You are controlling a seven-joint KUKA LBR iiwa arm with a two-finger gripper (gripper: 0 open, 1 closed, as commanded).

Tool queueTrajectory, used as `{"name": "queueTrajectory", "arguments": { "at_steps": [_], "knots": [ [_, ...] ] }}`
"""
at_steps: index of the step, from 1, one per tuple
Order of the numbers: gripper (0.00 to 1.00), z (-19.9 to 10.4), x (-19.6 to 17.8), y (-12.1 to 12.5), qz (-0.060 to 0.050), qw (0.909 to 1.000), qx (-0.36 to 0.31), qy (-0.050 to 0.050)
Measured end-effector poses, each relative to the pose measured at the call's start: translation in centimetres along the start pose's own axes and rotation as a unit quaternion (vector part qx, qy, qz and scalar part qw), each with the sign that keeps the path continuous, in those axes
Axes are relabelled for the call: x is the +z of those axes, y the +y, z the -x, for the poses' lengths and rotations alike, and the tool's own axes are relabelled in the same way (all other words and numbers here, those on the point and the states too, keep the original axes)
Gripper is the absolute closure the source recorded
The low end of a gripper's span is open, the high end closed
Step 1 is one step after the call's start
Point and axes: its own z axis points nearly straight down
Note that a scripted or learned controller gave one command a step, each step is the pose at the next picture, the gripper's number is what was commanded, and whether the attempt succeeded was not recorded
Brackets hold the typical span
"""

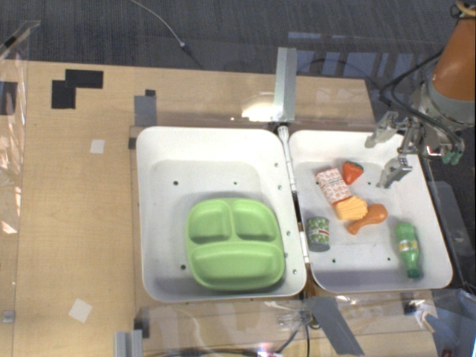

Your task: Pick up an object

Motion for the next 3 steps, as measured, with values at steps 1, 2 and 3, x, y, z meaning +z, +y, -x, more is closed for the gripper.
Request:
{"name": "queueTrajectory", "arguments": {
  "at_steps": [1,2,3],
  "knots": [
    [0.0,1.1,11.4,1.2,0.001,1.0,-0.005,0.005],
    [0.0,0.7,16.1,2.7,-0.004,0.9867,-0.162,-0.012],
    [0.0,1.0,16.1,4.2,0.0,0.9992,0.039,-0.012]
  ]
}}
